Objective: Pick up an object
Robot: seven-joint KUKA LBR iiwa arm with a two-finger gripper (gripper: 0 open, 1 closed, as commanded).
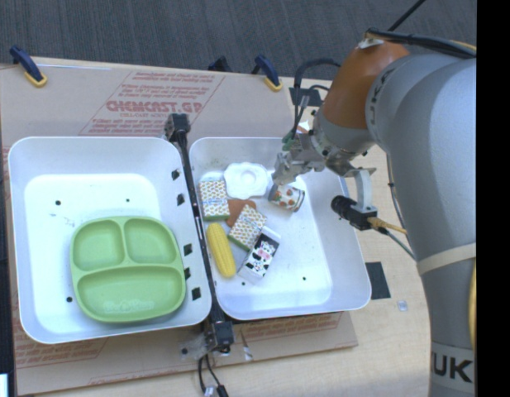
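Gripper (285,174) low in right bin (341,267), right at small patterned cup (287,195) lying tipped; can't tell finger gap or grip. Nearby: corn cob (221,249), cow-print carton (259,257). Left bin: green divided plate (126,268). Cardboard (151,102) reads "CHEMCAST"; arm base "UK"

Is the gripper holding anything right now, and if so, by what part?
Cannot be told. The gripper is down in the right bin, right at a small patterned cup, but the view doesn't show the cup between its fingers.
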